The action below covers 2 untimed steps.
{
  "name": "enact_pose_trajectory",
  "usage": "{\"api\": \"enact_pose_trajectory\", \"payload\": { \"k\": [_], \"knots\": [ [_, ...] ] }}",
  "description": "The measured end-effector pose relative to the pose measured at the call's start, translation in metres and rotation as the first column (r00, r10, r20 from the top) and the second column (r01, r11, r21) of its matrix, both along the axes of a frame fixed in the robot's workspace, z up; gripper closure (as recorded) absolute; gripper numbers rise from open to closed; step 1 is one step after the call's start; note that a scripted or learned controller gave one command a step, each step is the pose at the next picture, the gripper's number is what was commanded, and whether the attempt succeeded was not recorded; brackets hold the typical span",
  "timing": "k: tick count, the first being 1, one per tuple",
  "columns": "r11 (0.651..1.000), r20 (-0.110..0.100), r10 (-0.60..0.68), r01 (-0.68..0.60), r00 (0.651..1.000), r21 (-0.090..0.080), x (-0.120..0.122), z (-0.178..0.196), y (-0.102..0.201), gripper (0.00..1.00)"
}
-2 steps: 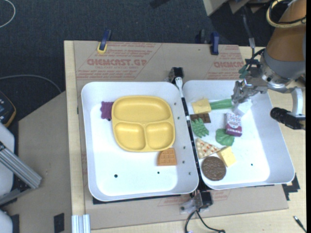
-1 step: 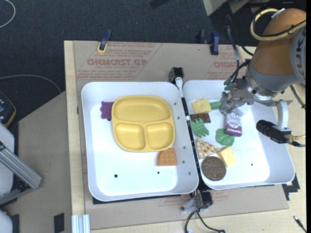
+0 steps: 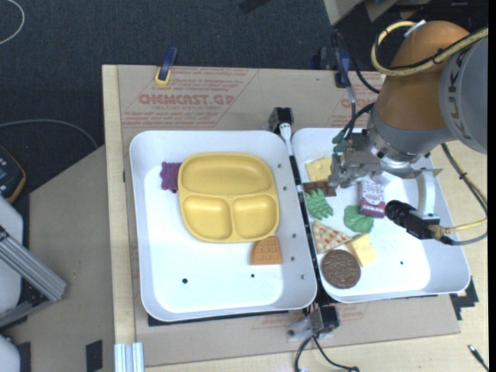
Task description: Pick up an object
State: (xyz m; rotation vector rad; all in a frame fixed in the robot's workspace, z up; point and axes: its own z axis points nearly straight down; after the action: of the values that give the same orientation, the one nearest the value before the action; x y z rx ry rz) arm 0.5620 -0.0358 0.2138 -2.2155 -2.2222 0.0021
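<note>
Arm: the grey arm is reaching in from the right, its gripper (image 3: 346, 178) hanging over the far left part of the right bin (image 3: 446, 273).
Jaws: I cannot tell how they are standing; the wrist is covering them.
Nearest candidates: a brown flat piece (image 3: 315, 186) and a green leafy toy (image 3: 318, 204) are lying just beside the gripper, by the divider.
Others: a brown round cookie (image 3: 341, 269), a yellow cheese wedge (image 3: 362, 249) and a purple packet (image 3: 373, 196) are sitting in the same bin.
Handling: all are looking like light, stiff plastic play food, likely slick.
Grip point: the leafy toy is offering thin edges; pinching across its narrow middle is seeming safest.
Left bin: a yellow divided tray (image 3: 229, 196) is resting there.
</note>
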Motion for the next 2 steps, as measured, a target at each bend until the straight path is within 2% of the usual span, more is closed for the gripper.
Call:
{"api": "enact_pose_trajectory", "payload": {
  "k": [2],
  "knots": [
    [1.0,-0.001,0.001,-0.001,1.0,0.0,-0.049,0.001,0.098,1.0]
  ]
}}
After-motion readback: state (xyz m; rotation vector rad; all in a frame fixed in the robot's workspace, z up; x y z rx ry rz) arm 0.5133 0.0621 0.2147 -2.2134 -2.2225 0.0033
